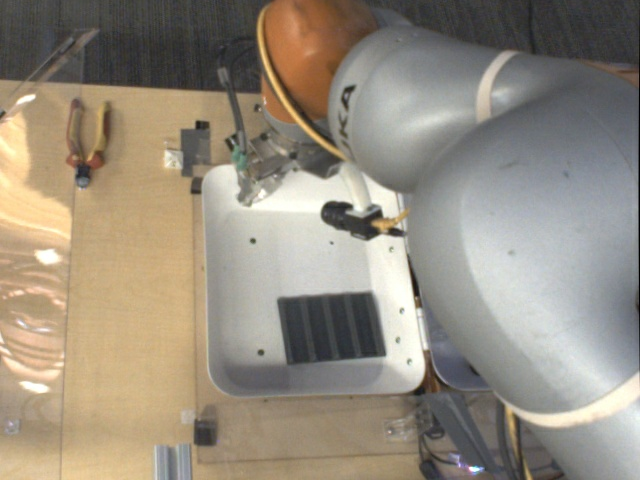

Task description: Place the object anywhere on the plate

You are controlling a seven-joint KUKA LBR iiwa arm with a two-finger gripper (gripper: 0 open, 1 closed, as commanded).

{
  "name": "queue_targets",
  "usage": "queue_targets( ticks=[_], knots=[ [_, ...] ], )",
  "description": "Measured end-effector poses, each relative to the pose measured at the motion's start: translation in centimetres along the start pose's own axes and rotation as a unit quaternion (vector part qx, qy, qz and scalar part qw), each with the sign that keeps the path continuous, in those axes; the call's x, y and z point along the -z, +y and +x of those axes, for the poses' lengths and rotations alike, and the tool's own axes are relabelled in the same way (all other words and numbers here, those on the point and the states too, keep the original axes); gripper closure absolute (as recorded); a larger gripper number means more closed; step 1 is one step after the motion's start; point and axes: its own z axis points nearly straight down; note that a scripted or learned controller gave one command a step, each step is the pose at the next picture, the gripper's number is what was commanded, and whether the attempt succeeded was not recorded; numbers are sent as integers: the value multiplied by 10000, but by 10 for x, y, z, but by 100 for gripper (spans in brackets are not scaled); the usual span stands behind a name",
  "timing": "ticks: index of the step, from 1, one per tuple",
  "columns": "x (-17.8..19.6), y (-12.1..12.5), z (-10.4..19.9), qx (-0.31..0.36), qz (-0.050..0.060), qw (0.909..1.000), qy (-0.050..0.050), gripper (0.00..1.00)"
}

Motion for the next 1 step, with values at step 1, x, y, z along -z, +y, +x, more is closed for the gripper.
queue_targets(
  ticks=[1],
  knots=[
    [0, -4, 6, 2811, -23, 9597, -3, 100]
  ],
)
